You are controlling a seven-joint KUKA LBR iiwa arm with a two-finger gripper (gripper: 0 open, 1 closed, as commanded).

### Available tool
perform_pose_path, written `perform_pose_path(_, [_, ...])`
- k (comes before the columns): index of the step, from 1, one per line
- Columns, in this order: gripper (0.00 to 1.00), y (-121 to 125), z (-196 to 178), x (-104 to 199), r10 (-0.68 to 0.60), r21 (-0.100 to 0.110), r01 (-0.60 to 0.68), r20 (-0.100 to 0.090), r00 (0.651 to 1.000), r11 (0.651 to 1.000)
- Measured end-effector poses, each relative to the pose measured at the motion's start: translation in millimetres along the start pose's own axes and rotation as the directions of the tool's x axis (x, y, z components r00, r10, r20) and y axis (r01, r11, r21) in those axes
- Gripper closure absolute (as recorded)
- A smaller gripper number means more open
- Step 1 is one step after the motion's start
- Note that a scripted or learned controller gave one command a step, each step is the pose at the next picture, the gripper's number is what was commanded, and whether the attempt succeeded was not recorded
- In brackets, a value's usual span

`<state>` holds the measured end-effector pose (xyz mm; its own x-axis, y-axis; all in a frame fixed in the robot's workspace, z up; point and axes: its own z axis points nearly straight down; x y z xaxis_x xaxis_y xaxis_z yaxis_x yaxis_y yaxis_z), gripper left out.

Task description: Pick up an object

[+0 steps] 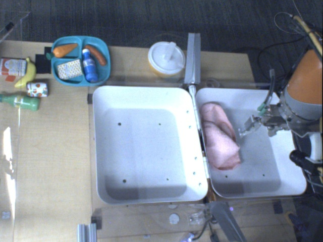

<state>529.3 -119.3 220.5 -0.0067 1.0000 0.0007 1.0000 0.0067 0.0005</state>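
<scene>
Pink cloth (220,135), loosely bundled, is observed in the right bin (262,183) against its left wall. It is judged soft and light; a raised fold is recommended for grasping. End effector (247,127) is positioned just beside it, nothing held; finger spacing cannot be determined.

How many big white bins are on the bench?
2. The shallow white left bin sits mid-bench. The shallow white right bin touches its side and holds a soft pink cloth, with the grey two-finger gripper just beside the cloth.
</scene>
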Motion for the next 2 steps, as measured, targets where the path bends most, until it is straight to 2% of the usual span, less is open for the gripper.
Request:
perform_pose_path(1, [0.00,26.8,120.7,32.7,-0.128,-0.012,0.128,0.002,0.992,0.992])
perform_pose_path(2, [0.00,129.3,127.5,28.1,-0.184,-0.019,0.184,0.006,0.983,0.983])
